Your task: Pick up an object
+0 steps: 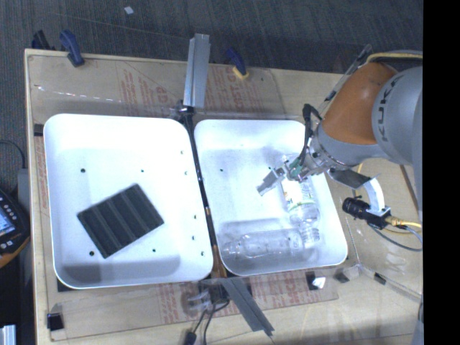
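Camera view: claw (282,176) low in right bin (215,142); finger state cannot be told. Two clear plastic bottles (302,210) lie at the near-right corner. Probably light, slick, crushable; grip mid-body, across the width.

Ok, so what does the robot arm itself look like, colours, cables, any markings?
The arm is a rounded, smooth grey body with a broad orange band above the wrist and part of dark lettering on the grey shell. A thin black cable loops along the wrist. The gripper is small, of grey metal with a bit of green at its base. A black fitting with a yellow cable sits by the wrist.
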{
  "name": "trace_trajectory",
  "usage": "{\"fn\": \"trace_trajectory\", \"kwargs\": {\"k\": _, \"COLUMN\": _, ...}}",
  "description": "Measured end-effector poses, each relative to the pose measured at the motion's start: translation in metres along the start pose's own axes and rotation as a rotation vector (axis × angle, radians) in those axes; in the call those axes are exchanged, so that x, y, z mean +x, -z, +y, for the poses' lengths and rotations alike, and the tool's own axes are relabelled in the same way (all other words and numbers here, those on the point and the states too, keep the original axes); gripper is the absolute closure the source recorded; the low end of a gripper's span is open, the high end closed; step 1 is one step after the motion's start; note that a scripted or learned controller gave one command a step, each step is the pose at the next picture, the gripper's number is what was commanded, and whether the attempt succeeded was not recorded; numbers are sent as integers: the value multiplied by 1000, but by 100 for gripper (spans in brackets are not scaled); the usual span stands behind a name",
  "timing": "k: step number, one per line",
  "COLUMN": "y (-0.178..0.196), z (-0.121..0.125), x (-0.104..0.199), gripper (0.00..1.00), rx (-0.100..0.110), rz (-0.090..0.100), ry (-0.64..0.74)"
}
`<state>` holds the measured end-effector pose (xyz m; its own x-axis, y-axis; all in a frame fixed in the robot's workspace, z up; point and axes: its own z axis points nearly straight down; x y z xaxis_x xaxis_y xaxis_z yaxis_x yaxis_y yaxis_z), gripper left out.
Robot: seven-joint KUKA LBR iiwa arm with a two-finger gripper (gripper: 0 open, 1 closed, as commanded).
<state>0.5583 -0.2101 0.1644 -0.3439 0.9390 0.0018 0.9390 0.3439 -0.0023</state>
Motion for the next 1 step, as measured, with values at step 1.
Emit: {"fn": "trace_trajectory", "kwargs": {"k": 1, "y": 0, "z": 0, "x": 0, "gripper": 0, "rx": 0, "rz": 0, "ry": 0}}
